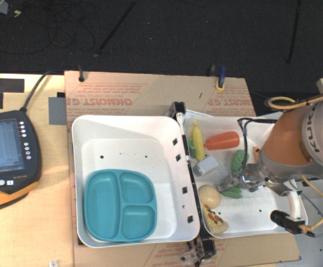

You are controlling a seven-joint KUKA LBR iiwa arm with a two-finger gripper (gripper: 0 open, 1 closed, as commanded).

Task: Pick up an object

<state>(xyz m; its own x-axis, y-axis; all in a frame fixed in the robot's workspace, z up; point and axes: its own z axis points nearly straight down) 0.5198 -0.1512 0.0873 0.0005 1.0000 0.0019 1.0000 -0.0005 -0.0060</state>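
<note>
Green pepper-shaped toy, glossy, under claw, claw's grip state unclear

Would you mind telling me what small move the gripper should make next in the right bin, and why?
Probably a short descent. The gripper hovers low in the right white bin, between the green pepper-shaped toy and the small green piece, with the round beige ball nearby. I see nothing between its fingers.

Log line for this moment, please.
grey arm gripper low in right white bin | over green plastic vegetable | grasp unconfirmed
</note>
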